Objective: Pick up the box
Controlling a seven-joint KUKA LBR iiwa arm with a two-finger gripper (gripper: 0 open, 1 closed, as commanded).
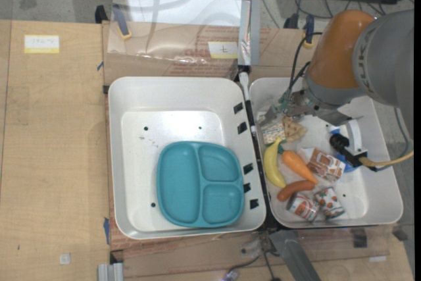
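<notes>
Camera view: the gripper [284,116] is lowered over the right bin [388,207] near its far-left corner, its opening not discernible. The box [325,164] is seen mid-bin, beside a carrot [297,166], a banana [273,164] and two cans [317,204]. A teal tray [197,184] is seen in the left bin [125,141].

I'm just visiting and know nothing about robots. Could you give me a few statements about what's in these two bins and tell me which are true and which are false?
1. The teal divided plate lies in the left bin. True.
2. The banana sits on the plate. False: it lies in the right bin, near the wall between the bins.
3. The carrot lies beside the banana. True.
4. The arm hangs over the left bin. False: it hangs over the right bin.
5. The small box lies in the right bin. True.
</notes>
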